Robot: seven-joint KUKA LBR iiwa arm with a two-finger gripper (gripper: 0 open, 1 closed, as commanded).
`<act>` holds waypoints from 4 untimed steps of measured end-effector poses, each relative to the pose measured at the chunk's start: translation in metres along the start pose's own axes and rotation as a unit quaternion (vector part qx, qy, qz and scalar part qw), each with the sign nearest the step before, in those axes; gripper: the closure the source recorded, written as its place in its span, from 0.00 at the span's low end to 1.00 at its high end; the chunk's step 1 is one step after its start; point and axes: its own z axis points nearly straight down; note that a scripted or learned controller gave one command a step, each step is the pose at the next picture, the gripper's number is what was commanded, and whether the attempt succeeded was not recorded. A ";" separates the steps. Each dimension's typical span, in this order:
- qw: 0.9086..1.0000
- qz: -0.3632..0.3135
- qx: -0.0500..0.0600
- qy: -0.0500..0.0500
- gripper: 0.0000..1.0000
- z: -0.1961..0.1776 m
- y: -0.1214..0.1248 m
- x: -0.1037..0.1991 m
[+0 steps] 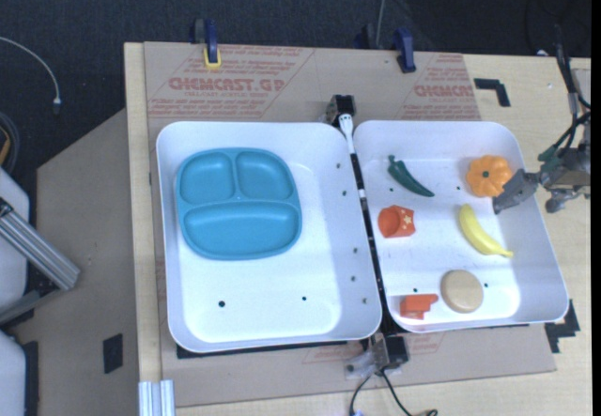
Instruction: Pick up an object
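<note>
The right bin (526,306) holds several toy foods. A green chili (408,177) lies at the back, with an orange pumpkin (486,176) to its right. In the middle are a red pepper (397,222) and a yellow banana (482,232). A beige round bun (462,291) and a small orange-red piece (419,305) sit near the front. My gripper (533,190) hangs low over the bin's right rim, just right of the pumpkin and above the banana's far end. Nothing shows in its grasp.
The left bin (263,306) carries a blue divided plate (239,203) in its back half. A black hinge strip (361,208) runs between the bins. Blue clamps (208,37) grip the cardboard bench top at the back.
</note>
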 end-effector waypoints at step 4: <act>1.000 -0.001 -0.010 -0.006 0.00 0.154 0.006 0.008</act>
